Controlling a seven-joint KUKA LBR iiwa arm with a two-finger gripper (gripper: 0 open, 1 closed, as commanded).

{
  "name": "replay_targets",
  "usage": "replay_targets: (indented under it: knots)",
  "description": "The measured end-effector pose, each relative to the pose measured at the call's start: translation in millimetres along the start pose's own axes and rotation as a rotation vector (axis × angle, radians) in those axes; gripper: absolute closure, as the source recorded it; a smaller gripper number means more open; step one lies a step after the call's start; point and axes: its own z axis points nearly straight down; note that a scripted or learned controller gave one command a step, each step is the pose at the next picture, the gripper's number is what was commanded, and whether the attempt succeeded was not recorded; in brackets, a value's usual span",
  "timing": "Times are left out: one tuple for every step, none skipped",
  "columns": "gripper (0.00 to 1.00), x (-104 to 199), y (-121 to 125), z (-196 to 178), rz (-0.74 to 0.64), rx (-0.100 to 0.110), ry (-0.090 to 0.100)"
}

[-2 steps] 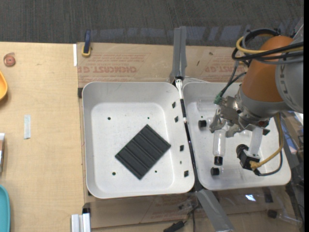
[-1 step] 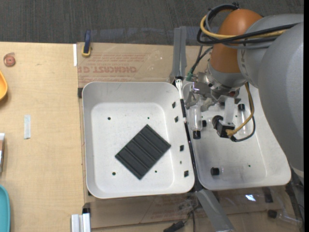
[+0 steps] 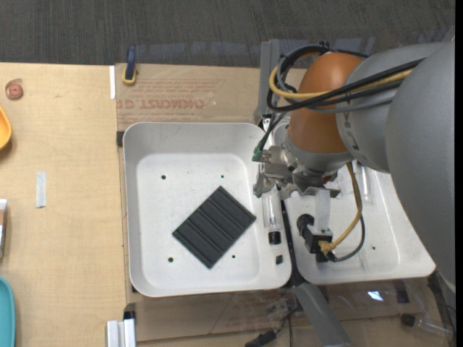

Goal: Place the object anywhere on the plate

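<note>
A dark grey ribbed rectangular plate lies flat and turned at an angle on the floor of the left bin. My gripper hangs below the orange wrist band, over the divider between the two bins, just right of the plate's right corner. The wrist and its cables hide what is under it. I cannot make out any object held in it. A small dark piece sits at the left bin's right rim, below the gripper.
The right bin is largely covered by the grey arm. Yellow and black cables loop around the wrist. A cardboard sheet lies behind the bins. The wooden bench extends to the left.
</note>
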Motion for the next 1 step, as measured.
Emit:
replay_targets:
  knots:
    - [1.0, -7.3, 96.3, -41.9, -0.207, -0.002, -0.001]
